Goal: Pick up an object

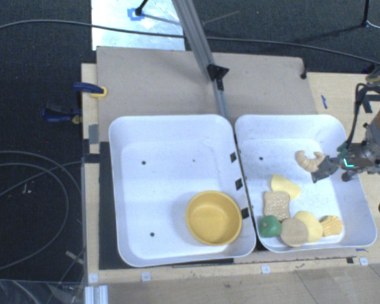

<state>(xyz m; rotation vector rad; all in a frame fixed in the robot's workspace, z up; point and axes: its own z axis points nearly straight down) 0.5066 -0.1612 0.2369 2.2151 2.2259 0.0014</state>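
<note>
White plastic makes up both shallow bins on the worktop [177,81], and the right bin [285,126] is the landmark for everything that matters at this moment. Inside it, toward its near end, sits a loose cluster of toy foods: a pale yellow wedge [285,186], a tan cracker [276,203] just below the wedge, a green piece [269,226] in the near-left corner, a beige disc [294,232] touching a yellow round piece [310,223], and a small corn-like piece [332,225] nearest the bin's right wall. Farther up the right bin, apart from the cluster, lies a curled tan pastry [310,161]. To the left of the right bin, the left bin [171,128] holds a yellow bowl [214,217].

The gripper [326,168] hangs over the right bin's right side, just beside the curled tan pastry and seemingly low to the bin floor. Whether the jaws are open or closed cannot be told at this angle and size; nothing is visibly held between them.

As for progress, the pickup looks not yet done: every object appears to rest on a bin floor. The curled tan pastry seems the likeliest target, given how close the arm's tip is. What is left, by this reading, is to close on it and lift it.
</note>
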